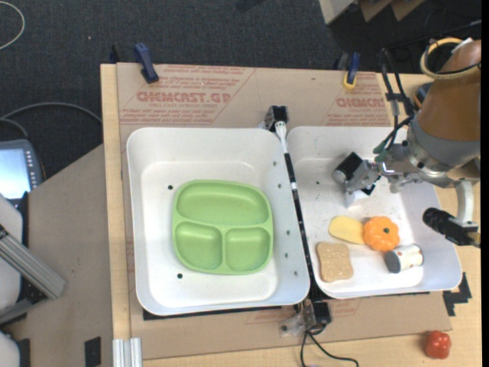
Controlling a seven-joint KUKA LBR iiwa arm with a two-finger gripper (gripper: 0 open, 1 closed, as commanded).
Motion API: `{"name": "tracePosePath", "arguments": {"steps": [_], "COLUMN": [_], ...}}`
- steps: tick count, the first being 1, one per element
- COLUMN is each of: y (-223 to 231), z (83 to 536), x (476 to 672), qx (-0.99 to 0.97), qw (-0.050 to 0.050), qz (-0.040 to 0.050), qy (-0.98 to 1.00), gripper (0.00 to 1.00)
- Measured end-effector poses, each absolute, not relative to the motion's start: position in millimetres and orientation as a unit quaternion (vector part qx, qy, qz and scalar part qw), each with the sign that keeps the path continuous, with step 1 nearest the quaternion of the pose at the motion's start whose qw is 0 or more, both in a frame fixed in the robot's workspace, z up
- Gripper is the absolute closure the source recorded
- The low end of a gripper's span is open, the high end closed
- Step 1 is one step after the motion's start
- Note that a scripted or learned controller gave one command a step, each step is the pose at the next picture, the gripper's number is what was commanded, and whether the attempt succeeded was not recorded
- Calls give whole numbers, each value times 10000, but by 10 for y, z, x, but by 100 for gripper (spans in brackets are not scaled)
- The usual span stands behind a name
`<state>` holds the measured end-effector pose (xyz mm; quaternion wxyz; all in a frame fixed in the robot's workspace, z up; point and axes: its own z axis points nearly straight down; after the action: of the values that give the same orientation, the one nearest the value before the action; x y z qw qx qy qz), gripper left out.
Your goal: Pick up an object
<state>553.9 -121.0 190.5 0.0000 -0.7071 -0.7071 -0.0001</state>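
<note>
Candidate object: a small orange pumpkin-like toy [380, 233] sat in the right bin [321, 155], toward its near side and right of centre.
Likely handling: it looked like a light, hard plastic play-food piece; I judged the rounded, smooth skin slippery, so the fingers would best close across its widest part, clear of the green stem on top.
Touching neighbour: a pale yellow piece [347, 229] lay against the pumpkin's left flank, which left little room for a finger on that side.
Other items nearby: a tan cracker-like slab [334, 261] lay flat just in front of the yellow piece; it probably offered only thin edges to pinch. A short grey-and-white cylinder [403, 258] lay on its side just right of and in front of the pumpkin, and looked liable to roll.
Gripper: the gripper [356, 180] hung over the rear part of the right bin, behind the cluster and apart from all four toys.
Jaws: I could not tell whether they were open or closed, and nothing was seen between them.
Left bin: the left bin [145, 205] held a green divided plate [223, 225], well apart from the toys.
Outside the bins: a small red object [436, 344] rested on the bench near the front right corner.
</note>
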Motion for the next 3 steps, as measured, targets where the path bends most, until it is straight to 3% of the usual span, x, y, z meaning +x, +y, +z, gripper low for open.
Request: {"name": "tracePosePath", "arguments": {"steps": [1,2,3], "y": [-1064,-1069,295], "z": [816,974,1890], "x": [4840,4884,4809], "qx": [-7080,-7075,-7012], "qw": [27,-24,-7], "qz": [1,-29,-58], "qy": [-7062,-7067,-7129], "gripper": [0,100,100]}}
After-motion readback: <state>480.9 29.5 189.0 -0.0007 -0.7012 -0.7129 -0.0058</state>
